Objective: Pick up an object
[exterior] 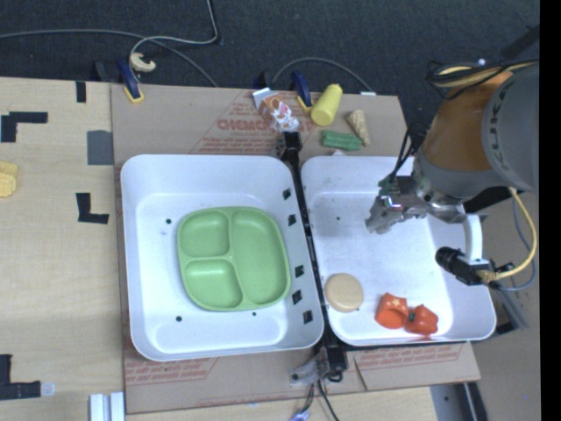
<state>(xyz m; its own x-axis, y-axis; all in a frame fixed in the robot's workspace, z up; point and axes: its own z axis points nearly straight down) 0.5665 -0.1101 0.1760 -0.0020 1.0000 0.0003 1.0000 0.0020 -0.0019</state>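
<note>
Nearest the camera, the right bin (456, 327) has two things along its near edge: a red-orange pepper-looking toy (406, 314) at the near right and a round tan bun-like piece (344, 292) just left of it, close to the divider between the bins. Both lie flat on the bin floor, apart from each other and well apart from the arm.

The left bin (145, 235) holds a green divided plate (233, 258) with three compartments, sitting about in its middle.

Farther back in the right bin, the tool (382, 218) hangs over the far half of the floor, pointing left and down. Can't tell how far open it is, too small and blurry, and nothing visible is caught in it or touching it.

Past the bins, on the cardboard sheet on the desk (53, 261), there's a yellow item (327, 103), a green piece (341, 140), a tan one (358, 126) and a small printed packet (276, 110).
</note>
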